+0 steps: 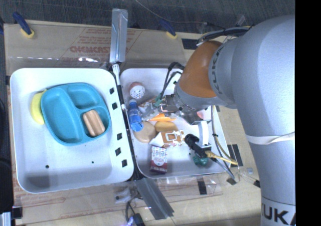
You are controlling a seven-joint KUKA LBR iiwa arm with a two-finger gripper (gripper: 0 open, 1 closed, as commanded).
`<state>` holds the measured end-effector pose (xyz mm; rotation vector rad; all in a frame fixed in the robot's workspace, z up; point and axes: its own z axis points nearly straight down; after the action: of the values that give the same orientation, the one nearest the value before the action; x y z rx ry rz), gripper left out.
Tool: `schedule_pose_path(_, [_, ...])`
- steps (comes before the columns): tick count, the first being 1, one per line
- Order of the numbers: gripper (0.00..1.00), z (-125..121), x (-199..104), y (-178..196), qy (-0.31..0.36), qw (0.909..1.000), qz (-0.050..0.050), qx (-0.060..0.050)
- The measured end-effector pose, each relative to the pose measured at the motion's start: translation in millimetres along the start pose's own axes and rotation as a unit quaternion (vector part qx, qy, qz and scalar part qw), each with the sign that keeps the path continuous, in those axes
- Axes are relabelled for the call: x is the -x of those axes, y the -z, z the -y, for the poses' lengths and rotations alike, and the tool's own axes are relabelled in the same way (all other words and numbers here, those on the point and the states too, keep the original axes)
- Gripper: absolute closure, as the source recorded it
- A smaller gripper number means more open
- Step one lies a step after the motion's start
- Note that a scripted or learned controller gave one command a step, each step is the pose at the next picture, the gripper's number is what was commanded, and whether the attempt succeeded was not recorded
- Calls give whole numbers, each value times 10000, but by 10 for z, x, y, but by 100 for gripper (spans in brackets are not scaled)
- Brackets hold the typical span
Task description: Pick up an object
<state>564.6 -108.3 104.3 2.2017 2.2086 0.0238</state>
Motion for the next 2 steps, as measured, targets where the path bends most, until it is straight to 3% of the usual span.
schedule_pose_path(1, [100, 12, -4, 69, 20, 10000, -7, -39])
schedule_pose_path(2, [100, 284, -669, 1544, -655, 9978, -35, -93])
